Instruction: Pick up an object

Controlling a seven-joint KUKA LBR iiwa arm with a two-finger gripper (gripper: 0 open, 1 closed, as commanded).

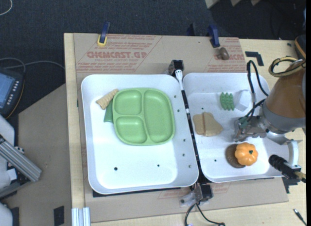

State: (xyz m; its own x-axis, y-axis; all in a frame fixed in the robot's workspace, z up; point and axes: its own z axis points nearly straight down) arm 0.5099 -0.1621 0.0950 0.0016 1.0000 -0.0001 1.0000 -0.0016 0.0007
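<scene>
Camera view, nearest first: a small orange pumpkin (246,154) sits at the front of the right bin (214,171), resting on a brown disc (231,157). Just behind it the tool (247,128) hangs low over the bin floor, beside the pumpkin's far side; whether it is released or clenched I cannot tell, and nothing shows held in it. A tan wedge (207,124) lies to its left, mid-bin. Farther back are a green ridged piece (226,100) and a pale block (241,100), close together. In the left bin (97,171), a green divided plate (144,116) with a tan stick (106,98) at its far-left corner. I judge this the approach step: no grasp yet. Next, the tool must centre over one object, likely the pumpkin, descend and close around it.
</scene>
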